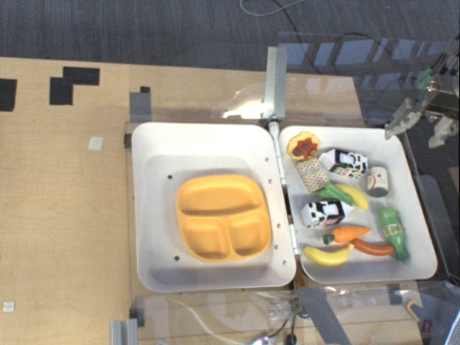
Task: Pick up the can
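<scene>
— What is seen at the left?
— An orange tray (219, 216) is held in the left bin (151, 264).
— And rightward?
— The can (376, 181) is lain in the right bin (424, 261); the end effector (424, 117) is raised beyond its corner, its state undeterminable.

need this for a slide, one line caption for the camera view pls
Gripper above the right bin's far corner, can lying untouched among toy food; yellow tray in left bin.

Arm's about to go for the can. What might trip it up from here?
The can lies on its side, so it may roll away when touched. A black-and-white carton sits close against it, leaving little room on that side. The gripper is outside the right bin, beyond its far rim.
</scene>
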### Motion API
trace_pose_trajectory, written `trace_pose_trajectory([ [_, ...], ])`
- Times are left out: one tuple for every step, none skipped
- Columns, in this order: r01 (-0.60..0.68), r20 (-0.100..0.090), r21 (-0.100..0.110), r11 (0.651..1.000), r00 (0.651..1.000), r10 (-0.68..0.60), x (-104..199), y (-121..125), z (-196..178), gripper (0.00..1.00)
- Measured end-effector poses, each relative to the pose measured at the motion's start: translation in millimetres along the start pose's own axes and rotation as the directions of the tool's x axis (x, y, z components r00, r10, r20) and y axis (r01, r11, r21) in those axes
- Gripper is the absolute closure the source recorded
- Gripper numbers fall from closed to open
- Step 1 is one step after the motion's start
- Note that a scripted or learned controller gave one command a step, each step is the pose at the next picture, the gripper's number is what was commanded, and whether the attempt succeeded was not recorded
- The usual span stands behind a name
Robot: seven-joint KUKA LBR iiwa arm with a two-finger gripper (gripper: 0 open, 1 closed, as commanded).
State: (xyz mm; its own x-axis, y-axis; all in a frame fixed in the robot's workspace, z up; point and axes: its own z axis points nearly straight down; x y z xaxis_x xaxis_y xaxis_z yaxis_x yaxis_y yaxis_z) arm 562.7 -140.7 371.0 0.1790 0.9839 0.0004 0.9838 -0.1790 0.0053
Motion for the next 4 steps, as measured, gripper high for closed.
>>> trace_pose_trajectory([
  [-0.234, 0.001, -0.003, 0.972, 0.972, 0.234, -44.4, 39.3, -66.2, 0.00],
  [-0.224, 0.000, -0.008, 0.975, 0.975, 0.224, -42.0, 40.6, -78.8, 1.00],
  [0.013, 0.001, -0.001, 1.000, 1.000, -0.013, -49.2, 48.3, -65.8, 1.00],
  [0.160, 0.002, -0.004, 0.987, 0.987, -0.160, -44.6, 78.2, -66.4, 1.00],
])
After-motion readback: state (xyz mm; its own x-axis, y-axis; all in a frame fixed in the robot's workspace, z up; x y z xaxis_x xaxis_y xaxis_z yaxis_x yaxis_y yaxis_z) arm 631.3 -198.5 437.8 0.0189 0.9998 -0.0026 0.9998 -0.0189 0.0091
